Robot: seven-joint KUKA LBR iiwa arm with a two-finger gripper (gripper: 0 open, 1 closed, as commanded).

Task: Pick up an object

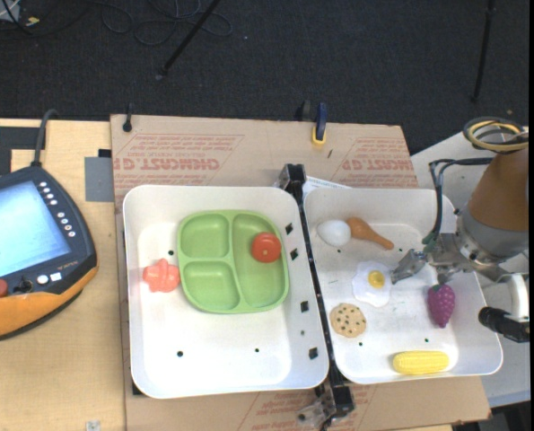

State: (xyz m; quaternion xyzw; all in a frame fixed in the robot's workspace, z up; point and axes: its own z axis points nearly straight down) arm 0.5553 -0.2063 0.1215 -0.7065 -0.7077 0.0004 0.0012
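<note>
Across two bins (141, 241) lie seven toy foods and one green tray (231, 260).

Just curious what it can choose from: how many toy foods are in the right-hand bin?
5: a chicken drumstick at the back, a fried egg mid-bin, a cookie front left, purple grapes right, and corn at the front. The arm may hide more.

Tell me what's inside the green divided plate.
A red tomato-like piece sits in the upper right compartment of the green plate. The other two compartments show bare green. Whatever lies under the piece is hidden.
</note>
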